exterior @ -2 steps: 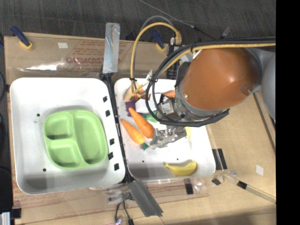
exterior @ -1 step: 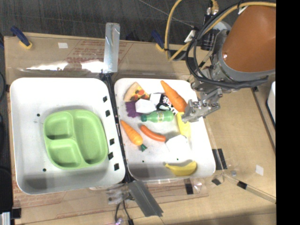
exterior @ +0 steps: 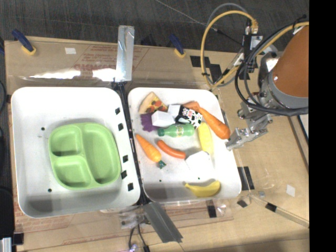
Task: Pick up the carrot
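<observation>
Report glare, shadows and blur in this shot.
Camera view: glare streaks the clear sheet behind the left bin; soft shadows sit under the green tray and banana; the gripper looks slightly soft; toys in the right bin stay sharp.

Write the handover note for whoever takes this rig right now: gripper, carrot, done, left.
Gripper: outside the right bin's right wall, above the bench, nothing between its fingers.
Carrot: lying in the right bin, left side, beside a red-orange chili-like piece. A larger orange carrot-like piece lies near the right wall.
Done: nothing lifted yet.
Left: move over the bin, descend, grasp the carrot, lift it.
</observation>
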`<state>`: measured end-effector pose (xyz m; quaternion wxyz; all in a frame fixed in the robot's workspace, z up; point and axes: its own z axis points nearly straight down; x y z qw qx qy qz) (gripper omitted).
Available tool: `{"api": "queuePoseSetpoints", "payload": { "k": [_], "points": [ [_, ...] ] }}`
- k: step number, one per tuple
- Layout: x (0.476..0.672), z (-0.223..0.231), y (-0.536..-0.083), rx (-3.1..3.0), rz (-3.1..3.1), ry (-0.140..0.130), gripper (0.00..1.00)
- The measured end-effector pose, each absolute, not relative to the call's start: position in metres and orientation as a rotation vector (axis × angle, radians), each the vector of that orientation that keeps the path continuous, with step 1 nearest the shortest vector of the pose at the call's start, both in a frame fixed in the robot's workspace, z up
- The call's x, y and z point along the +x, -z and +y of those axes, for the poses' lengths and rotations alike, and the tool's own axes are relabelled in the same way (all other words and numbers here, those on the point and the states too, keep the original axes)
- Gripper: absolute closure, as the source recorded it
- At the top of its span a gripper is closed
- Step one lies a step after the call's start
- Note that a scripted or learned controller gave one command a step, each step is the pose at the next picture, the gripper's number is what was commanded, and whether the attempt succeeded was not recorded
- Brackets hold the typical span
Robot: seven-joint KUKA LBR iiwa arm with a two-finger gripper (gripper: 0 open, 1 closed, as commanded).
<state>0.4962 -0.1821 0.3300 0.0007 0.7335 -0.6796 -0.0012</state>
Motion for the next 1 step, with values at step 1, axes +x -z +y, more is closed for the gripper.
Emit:
{"api": "queuePoseSetpoints", "payload": {
  "k": [1],
  "points": [
    [0.4776,-0.2034,-0.3761,2.330,-2.109,-0.007,1.00]
  ]
}}
